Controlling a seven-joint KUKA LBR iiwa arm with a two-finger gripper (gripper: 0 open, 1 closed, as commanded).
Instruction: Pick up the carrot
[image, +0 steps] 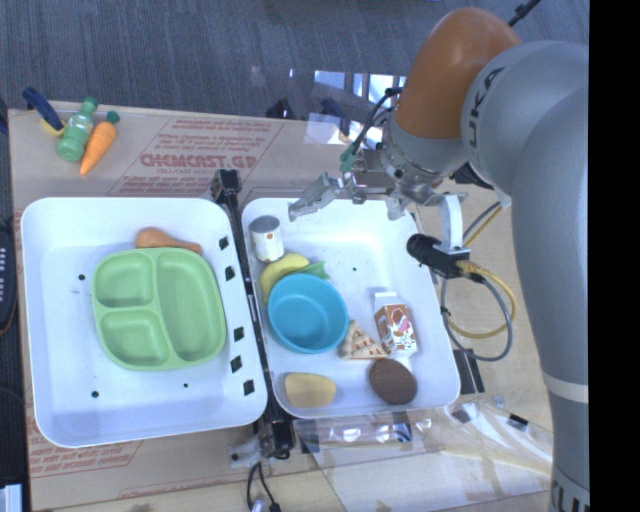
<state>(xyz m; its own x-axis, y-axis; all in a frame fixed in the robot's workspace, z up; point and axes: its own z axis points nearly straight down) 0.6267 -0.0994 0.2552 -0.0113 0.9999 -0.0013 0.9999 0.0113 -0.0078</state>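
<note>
At the near edge of the right bin (440, 352) we see a yellow potato (310, 389) and a brown lump (392, 381). Just behind them lie a waffle piece (360, 343) and a small carton (396, 328). The blue bowl (307, 312) stands in the middle of this bin, and a banana (283, 269) touches its far rim. A small can (265, 238) stands upright behind the banana.

In the left bin (50, 300) the green tray (158, 306) with three parts lies flat, and an orange-brown thing (165, 240) lies beside its far edge.

Above the far side of the right bin we see the tool (320, 198); its fingers are apart and nothing is between them.

The carrot (97, 146) lies on the desk (190, 155), outside both bins, beyond the far left corner of the left bin, well apart from the tool. A green bottle (76, 133) lies just beside it.
</note>
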